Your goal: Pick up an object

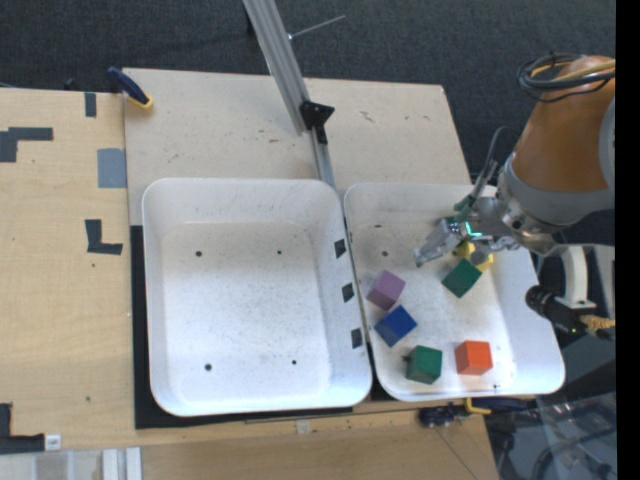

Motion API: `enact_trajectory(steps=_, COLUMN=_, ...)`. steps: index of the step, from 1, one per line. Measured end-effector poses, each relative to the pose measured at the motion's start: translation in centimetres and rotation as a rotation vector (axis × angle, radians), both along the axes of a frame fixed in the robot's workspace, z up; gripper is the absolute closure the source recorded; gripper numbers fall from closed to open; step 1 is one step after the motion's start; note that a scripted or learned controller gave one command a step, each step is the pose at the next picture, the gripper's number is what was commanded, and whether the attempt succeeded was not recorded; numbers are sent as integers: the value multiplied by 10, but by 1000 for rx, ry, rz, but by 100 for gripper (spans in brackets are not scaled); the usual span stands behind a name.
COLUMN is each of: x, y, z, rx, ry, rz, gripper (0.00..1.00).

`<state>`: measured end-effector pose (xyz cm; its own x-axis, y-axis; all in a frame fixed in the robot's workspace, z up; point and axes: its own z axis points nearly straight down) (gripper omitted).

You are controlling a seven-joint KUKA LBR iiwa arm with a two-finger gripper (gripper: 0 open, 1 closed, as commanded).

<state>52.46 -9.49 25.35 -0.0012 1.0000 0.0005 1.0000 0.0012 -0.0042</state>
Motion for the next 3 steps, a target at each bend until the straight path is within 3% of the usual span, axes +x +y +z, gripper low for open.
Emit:
enact_trajectory(steps=1, x=1, y=0, z=1, rx=0, ry=-3, rz=0, gripper=0)
enact_trajectory(steps=3, x=-1, y=-2, z=-87, rx=0, ry=3, rz=-1, gripper=0)
